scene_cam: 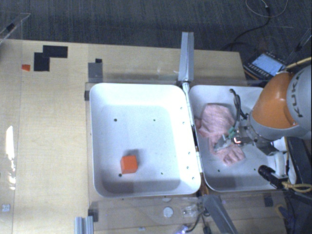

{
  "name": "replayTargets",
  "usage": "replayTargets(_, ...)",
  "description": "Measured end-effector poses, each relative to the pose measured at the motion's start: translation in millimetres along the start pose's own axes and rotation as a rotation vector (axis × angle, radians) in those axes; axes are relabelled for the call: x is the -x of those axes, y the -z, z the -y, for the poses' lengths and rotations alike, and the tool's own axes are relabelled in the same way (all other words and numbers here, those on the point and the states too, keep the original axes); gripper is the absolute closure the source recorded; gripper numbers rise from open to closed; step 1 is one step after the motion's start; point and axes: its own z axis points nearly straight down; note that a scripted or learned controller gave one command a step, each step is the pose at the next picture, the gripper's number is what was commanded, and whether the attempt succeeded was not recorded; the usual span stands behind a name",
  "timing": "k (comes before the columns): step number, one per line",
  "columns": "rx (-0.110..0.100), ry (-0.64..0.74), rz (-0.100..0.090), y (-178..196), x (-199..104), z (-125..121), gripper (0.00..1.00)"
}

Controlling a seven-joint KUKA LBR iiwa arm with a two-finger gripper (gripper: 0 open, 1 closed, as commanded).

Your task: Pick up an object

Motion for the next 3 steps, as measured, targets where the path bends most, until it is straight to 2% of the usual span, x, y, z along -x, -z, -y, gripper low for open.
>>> replayTargets(1,0.016,0.033,0.005,-3.4,-4.0,29.2,0.00)
replayTargets(2,0.010,0.197,0.004,-5.3,15.4,-48.0,0.00)
replayTargets(3,0.012,0.239,0.006,-4.5,2.4,-21.6,0.00)
